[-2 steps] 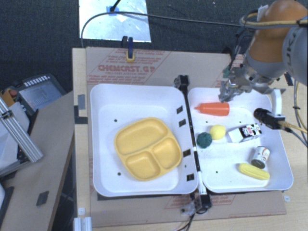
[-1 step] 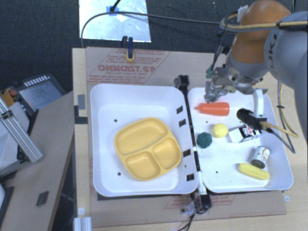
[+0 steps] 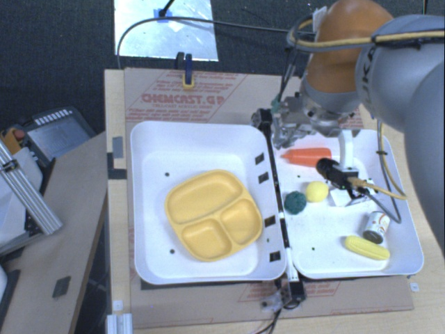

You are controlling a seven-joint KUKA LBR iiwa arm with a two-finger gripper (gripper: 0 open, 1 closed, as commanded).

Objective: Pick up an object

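My gripper (image 3: 284,136) hangs over the far left corner of the right bin (image 3: 400,266), close to the divider between the bins. An orange carrot (image 3: 306,156) lies just right of and below it, apart from it. Nearer the front sit a small yellow ball (image 3: 317,191) and a dark teal ball (image 3: 295,202), side by side. A small can (image 3: 376,226) and a yellow corn cob (image 3: 366,248) lie toward the bin's front right. I see nothing gripped.
The left bin (image 3: 149,145) holds a yellow three-compartment plate (image 3: 212,214). Cardboard lies under both bins. A grey box and metal rail stand off the bench at the left.
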